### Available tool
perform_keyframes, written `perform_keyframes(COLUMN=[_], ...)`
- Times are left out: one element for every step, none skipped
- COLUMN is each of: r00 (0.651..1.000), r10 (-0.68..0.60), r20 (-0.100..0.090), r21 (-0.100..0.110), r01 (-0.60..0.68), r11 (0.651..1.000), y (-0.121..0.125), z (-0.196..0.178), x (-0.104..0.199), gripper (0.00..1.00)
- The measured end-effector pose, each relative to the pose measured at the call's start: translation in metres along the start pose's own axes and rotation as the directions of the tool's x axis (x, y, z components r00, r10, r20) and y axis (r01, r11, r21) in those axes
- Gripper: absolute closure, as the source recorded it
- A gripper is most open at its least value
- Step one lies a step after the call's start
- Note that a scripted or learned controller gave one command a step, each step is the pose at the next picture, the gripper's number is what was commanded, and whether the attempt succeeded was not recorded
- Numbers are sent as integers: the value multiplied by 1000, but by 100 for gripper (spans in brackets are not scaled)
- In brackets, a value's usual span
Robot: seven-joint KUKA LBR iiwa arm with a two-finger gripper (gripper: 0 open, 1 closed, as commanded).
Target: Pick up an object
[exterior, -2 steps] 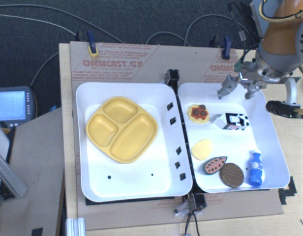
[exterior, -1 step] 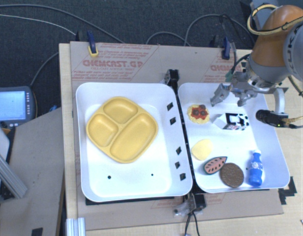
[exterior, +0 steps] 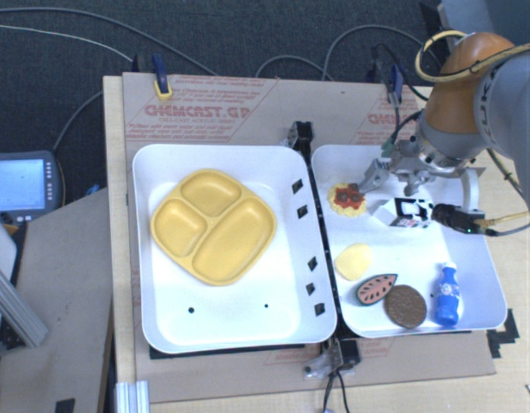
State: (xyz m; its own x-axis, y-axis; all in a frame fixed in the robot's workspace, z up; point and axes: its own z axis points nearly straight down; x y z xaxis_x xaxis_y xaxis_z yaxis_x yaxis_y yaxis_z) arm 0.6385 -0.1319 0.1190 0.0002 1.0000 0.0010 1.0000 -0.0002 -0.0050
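The grey arm with its orange band (exterior: 467,63) reaches in over the right white bin's (exterior: 480,269) far edge, its two-finger gripper (exterior: 394,175) pointing down. Its jaws are spread and hold nothing. Just beside it, near the bin's far-left corner, lies a small yellow-and-red toy pizza (exterior: 348,200).

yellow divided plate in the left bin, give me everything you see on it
The yellow plate looks like matte plastic, with rounded corners and three compartments: two small ones toward its upper left and one large one at its lower right. It lies flat and right side up, turned at an angle, in the upper middle of the left bin. It holds nothing and touches only the bin floor.
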Motion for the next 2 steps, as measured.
perform_keyframes(r00=[1000,1000], r10=[-1,0], r20=[0,2], r21=[-6,-13], r01=[1,1], r11=[1000,1000], y=[1,1], z=[-15,-80], x=[0,-3], gripper=[100,100])
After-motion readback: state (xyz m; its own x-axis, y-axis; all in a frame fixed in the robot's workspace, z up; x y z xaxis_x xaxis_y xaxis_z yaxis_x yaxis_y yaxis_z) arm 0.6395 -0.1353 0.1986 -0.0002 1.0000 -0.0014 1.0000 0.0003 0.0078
